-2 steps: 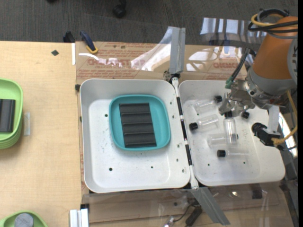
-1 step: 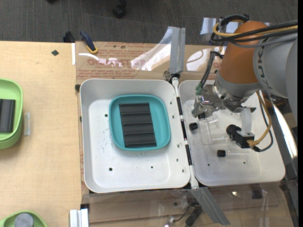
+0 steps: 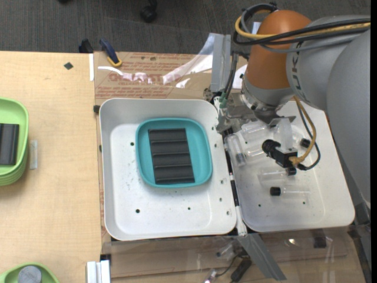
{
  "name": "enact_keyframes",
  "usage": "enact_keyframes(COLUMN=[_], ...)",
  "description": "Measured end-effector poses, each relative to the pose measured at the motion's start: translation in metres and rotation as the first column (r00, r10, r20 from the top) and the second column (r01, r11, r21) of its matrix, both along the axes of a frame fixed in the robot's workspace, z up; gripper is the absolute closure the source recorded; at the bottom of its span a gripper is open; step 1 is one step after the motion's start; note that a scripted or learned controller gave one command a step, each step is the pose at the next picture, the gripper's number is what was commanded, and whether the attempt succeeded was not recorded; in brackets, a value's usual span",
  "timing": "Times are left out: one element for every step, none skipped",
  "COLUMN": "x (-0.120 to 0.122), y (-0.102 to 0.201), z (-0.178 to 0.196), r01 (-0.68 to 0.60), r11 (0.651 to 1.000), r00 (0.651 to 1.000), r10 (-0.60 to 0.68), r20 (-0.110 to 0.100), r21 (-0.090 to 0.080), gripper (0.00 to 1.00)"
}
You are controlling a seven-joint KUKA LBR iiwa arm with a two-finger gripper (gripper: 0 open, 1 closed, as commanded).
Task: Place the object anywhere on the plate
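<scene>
Gripper (image 3: 259, 135): lowered into the right bin (image 3: 330, 217), right of the teal plate (image 3: 203, 158); its state cannot be told. Object (image 3: 275, 191): small, dark, right of plate, apparently ungrasped. A centred grasp is advised before carrying.

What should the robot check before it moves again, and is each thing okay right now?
1. Plate in place: the teal plate sits flat in the left bin. Ok.
2. Room on the plate: a dark ridged block covers its middle, leaving just the rim area free. Not ok.
3. Object found: a small dark piece lies loose on the right bin floor; whether it is the object, cannot tell.
4. Object held: the gripper is over the right bin, and its clear parts hide any grasp. Cannot tell.
5. Path across: the bins' shared rims lie between the gripper and the plate. Cannot tell if it clears.
</scene>
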State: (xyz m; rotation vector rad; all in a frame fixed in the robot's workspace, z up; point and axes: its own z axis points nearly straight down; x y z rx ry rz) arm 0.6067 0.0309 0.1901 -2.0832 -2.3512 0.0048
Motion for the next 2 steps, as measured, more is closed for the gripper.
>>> enact_keyframes(x=[-0.0154, -0.0153], y=[0.0615, 0.0612], z=[0.0004, 0.0004], r01=[-0.172, -0.172], r11=[0.985, 0.985], r00=[0.985, 0.985], r10=[0.172, 0.172], r20=[-0.002, -0.002], r21=[0.001, 0.001], gripper=[1.00, 0.00])
